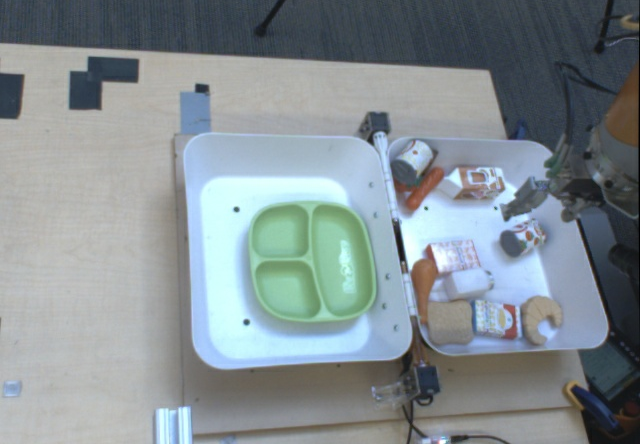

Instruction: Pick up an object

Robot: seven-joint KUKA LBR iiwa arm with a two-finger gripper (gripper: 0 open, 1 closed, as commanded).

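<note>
My gripper point(548, 202) hangs over the right side of the right bin point(590, 327), open, with nothing between its fingers. Just below its left finger point(523, 199) a small grey and white object point(521, 238) lies on the bin floor. To the left of the gripper lies a white and red carton point(478, 182). Further left are an orange carrot point(423, 189) and a grey can point(410, 164). A red and white box point(455, 255), a white piece point(468, 282), a tan roll point(450, 322), a small printed carton point(495, 317) and a tan pastry point(542, 316) lie along the bin's near side.
The left bin point(215, 242) holds a green divided plate point(311, 262). A ridge with clamps point(392, 222) separates the two bins. The wooden bench point(90, 252) extends to the left, with dark tape patches point(100, 80) near its far edge.
</note>
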